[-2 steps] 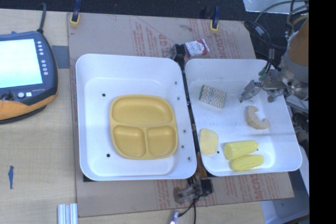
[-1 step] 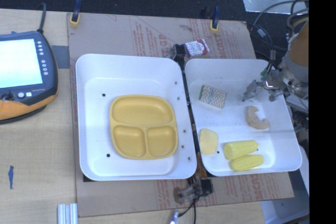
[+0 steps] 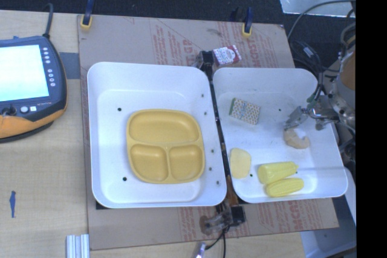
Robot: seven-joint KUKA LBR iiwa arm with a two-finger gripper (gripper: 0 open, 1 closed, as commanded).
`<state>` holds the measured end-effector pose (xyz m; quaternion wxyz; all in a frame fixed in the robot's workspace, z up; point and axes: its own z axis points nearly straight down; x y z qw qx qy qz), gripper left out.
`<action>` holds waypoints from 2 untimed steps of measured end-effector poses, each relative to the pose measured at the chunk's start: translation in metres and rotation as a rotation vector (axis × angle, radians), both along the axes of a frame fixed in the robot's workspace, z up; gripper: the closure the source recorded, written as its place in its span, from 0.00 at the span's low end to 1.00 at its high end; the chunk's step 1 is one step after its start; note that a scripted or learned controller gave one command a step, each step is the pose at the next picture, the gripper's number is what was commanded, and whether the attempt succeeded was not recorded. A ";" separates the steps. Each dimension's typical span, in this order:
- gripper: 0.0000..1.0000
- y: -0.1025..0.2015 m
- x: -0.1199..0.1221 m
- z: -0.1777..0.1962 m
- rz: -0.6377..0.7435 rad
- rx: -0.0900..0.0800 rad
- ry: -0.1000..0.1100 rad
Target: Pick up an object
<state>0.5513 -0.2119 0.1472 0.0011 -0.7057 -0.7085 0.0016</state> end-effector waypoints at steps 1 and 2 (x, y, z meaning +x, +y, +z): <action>0.00 0.001 0.012 -0.056 0.004 0.001 0.002; 0.00 0.022 0.094 -0.055 0.000 0.002 -0.003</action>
